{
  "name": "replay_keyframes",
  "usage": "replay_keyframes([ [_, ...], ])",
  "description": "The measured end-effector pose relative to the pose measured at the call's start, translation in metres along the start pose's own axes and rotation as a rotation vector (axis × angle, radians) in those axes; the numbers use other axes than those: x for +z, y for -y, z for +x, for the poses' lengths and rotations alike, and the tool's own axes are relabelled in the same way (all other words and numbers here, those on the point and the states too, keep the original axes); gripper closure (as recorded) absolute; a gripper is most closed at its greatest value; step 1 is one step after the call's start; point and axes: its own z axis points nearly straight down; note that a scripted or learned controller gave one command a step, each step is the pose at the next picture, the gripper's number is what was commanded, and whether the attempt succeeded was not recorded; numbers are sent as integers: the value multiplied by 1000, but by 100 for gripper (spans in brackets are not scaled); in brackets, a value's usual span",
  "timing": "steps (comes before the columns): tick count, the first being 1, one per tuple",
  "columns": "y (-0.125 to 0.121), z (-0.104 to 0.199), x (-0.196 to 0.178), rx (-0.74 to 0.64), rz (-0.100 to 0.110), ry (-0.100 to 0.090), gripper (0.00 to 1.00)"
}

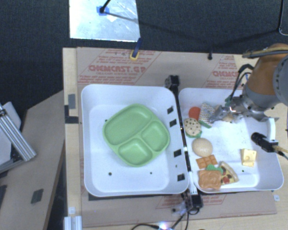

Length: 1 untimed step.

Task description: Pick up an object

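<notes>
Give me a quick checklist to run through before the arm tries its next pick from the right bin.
1. Pincer over right bin: ok, near its back left.
2. Object held: cannot tell.
3. Nearest targets: ok, red piece and cookie lie by the pincer.
4. Cheese wedge isolated: ok, apart from other food.
5. Pizza slice isolated: not ok, touching neighbours.
6. Green plate: ok, alone in left bin.

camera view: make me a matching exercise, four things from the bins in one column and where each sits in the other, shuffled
Things:
1. green divided plate
2. yellow cheese wedge
3. pizza slice
4. chocolate chip cookie

Places:
A. right bin, near its right wall
B. left bin, middle
C. right bin, against its left wall
D. right bin, near its front edge

Pairs: 1-B, 2-A, 3-D, 4-C
</notes>
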Motion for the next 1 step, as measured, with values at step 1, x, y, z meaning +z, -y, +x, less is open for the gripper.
replay_keyframes([
  [1, -1, 0, -10, -2, -4, 1, 100],
])
